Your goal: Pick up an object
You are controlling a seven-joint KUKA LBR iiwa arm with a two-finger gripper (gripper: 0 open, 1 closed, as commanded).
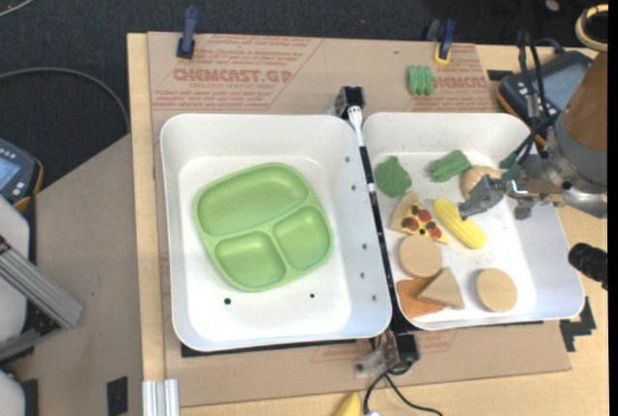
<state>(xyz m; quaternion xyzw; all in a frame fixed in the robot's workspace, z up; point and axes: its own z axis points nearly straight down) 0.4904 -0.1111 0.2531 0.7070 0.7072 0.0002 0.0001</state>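
The end effector [480, 200], its jaws parted and holding nothing, hovers beside the corn cob [460, 223] in the right bin [550, 308], apparently approaching; next it must descend and close.

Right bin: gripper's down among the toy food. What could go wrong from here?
1. The gripper sits between a tan round piece and the yellow corn; it could nudge either one rather than grip it.
2. The food is packed close: the pizza slice, the corn and a round cracker nearly touch, so a grasp may drag a neighbour.
3. The gripper is near the right bin's side wall, which may limit the arm.
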